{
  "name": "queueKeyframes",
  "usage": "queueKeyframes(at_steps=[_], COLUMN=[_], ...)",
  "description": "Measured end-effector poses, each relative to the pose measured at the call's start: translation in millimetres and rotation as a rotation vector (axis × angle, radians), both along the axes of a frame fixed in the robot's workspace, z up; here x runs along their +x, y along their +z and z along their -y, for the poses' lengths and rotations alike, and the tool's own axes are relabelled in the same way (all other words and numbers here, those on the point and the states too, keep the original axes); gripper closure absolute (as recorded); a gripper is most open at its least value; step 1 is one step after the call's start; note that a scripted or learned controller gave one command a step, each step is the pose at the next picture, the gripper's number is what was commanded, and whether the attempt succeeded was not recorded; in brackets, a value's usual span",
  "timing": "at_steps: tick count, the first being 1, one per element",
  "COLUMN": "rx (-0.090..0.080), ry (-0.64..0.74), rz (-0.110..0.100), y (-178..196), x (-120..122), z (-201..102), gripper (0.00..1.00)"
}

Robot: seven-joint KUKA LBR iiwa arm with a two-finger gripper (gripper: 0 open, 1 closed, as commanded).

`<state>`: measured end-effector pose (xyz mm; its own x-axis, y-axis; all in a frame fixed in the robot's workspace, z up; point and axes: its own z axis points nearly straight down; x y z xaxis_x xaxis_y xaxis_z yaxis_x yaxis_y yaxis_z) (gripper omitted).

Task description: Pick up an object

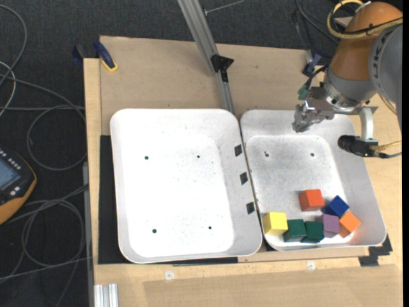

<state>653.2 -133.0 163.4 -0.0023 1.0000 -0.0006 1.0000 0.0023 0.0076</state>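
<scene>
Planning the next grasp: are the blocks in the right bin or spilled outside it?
In. The blocks sit clustered at the near end of the right bin, inside its rim.

Grey arm with an orange band (glossy), ending in a small metallic tool.

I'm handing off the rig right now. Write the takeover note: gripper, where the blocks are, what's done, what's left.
Gripper: above the far edge of the right bin, nothing visibly held; open or shut can't be told.
Blocks: all clustered at the right bin's near edge: yellow block, two green blocks, red-orange block, blue block, purple block, orange block.
Left bin: holds no blocks.
Done: no pick yet.
Left: move to the cluster, descend, grasp one block and lift. The yellow block at the cluster's edge looks easiest.
</scene>
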Motion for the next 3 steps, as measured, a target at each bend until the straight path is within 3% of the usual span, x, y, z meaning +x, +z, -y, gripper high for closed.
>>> queueKeyframes(at_steps=[2, 3], rx=[-0.001, 0.003], ry=[-0.001, 0.003], rz=[0.002, -0.010], y=[109.7, 93.1], x=[1.0, 4.8], z=[1.3, -49.3], gripper=[1.00, 1.00])
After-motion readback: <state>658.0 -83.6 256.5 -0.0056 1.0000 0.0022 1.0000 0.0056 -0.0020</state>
